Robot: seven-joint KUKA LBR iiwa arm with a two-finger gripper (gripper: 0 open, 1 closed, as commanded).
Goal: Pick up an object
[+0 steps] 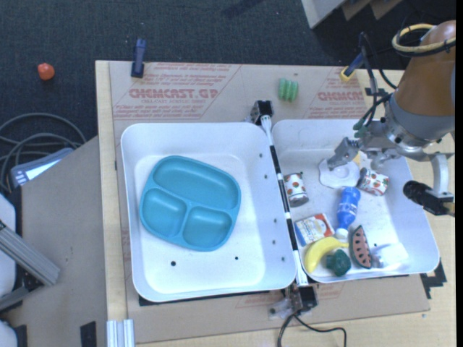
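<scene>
The right bin (pixel 418 215) holds several small objects. A red-dotted can (pixel 294 188) lies near its left wall, and a blue bottle (pixel 348 207) lies in the middle. A second red-patterned can (pixel 375 184) is to the bottle's upper right. At the front are a white and red packet (pixel 315 229), a banana (pixel 322 251), a green item (pixel 337 264) and a watermelon slice (pixel 359 246). My gripper (pixel 357 163) hangs over the bin's back half, just above the blue bottle and a white round piece (pixel 338 176). Its fingers stand apart with nothing between them.
The left bin (pixel 141 147) holds a blue divided plate (pixel 189 202). A black clamp (pixel 262 110) sits at the top of the divider between the bins. A green item (pixel 289 90) lies on the board behind the bins. Cables hang beside the arm at the upper right.
</scene>
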